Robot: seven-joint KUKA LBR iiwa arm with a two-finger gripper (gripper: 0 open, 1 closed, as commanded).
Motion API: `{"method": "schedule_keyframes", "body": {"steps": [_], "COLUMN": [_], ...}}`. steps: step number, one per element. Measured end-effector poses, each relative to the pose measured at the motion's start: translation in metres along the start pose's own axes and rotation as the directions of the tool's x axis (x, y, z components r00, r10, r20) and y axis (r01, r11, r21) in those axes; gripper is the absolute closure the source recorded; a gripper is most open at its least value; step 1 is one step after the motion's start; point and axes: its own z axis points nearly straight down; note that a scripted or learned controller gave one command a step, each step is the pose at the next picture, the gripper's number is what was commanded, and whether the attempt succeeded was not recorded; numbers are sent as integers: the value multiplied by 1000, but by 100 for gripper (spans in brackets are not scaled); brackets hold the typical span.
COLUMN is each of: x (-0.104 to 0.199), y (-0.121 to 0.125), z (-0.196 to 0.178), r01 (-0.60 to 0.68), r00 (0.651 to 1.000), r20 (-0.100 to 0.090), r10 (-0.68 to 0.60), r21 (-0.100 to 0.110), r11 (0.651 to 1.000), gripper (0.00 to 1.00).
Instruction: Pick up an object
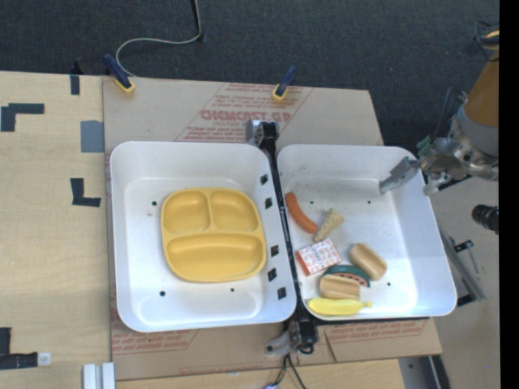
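The right bin [405, 217] holds toy food: an orange sausage [301, 213], a tan wedge [328, 224], a red-and-white packet [318, 257], a bread roll [367, 259], a hot dog [340, 284] and a yellow banana [336, 306]. My gripper [409, 173] hangs at the bin's upper right rim, up and to the right of the food and apart from it. One grey finger [396, 176] points down-left over the bin, with nothing held on it.
The left bin [138, 217] carries a yellow divided plate [213, 234]. Black clips [273, 217] run along the seam between the bins. Cardboard lies under both bins, with yellow-blue clamps [284, 83] at its far edge. A cable [154, 39] loops behind.
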Motion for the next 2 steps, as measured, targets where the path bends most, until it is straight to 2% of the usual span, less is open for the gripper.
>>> {"method": "schedule_keyframes", "body": {"steps": [1, 2], "x": [35, 64], "y": [7, 0], "z": [122, 154], "r01": [0, 1], "r00": [1000, 1000], "r20": [-2, 1], "r10": [0, -1], "r21": [4, -5], "r11": [1000, 1000], "gripper": [0, 0]}}
